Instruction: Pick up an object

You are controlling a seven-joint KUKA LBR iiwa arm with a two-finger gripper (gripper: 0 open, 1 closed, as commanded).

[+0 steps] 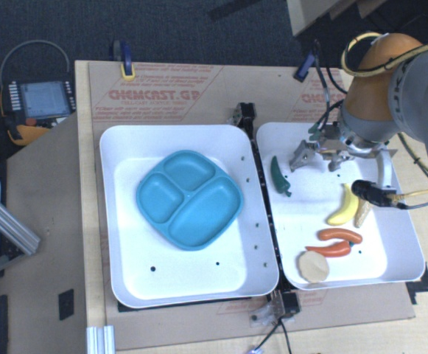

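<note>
Bench (88, 161): tan board, red print along top, dark carpet around it. Arm (401, 87): grey, orange band, enters from right. Left bin (118, 220): white, shallow, rounded corners. Right bin (398, 268): same make. Plate (189, 198): blue plastic, three compartments, smooth, lies in left bin. Claw (323, 158): low over right bin's upper part, metal fingers splayed wide, nothing between them. Banana (344, 206): yellow, curved, below and right of claw, apart from it. Sausage (339, 243): orange-red, glossy, below banana. Disc (314, 265): pale tan, round. Green piece (279, 177): dark, slender, left of claw, near.
</note>
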